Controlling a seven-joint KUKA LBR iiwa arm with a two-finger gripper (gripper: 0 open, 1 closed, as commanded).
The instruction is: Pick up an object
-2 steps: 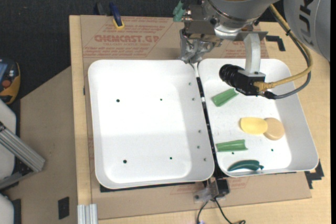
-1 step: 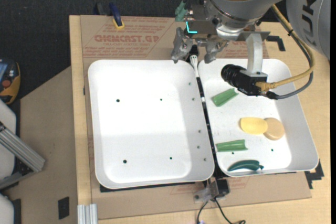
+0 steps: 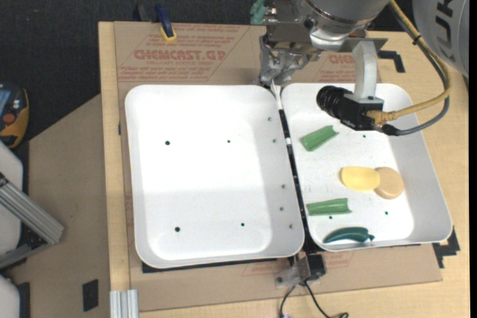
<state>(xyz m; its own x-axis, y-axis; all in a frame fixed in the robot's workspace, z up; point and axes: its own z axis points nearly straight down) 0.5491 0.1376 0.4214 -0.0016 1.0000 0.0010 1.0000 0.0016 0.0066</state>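
A yellow oval piece (image 3: 358,178) lies flat in the right bin (image 3: 425,153), touching a tan round disc (image 3: 388,183). A green block (image 3: 319,138) lies above it, another green block (image 3: 329,207) below, a teal curved piece (image 3: 348,236) lowest.

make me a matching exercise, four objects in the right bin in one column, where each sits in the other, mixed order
Objects:
1. yellow oval piece
2. tan round piece
3. teal curved piece
4. green block nearest the gripper

Places:
A. by the right bin's near rim
B. upper part of the bin, just below the black camera unit
C. mid-bin, touching the tan piece's left side
D. mid-bin, right of the yellow piece

Pairs: 1-C, 2-D, 3-A, 4-B
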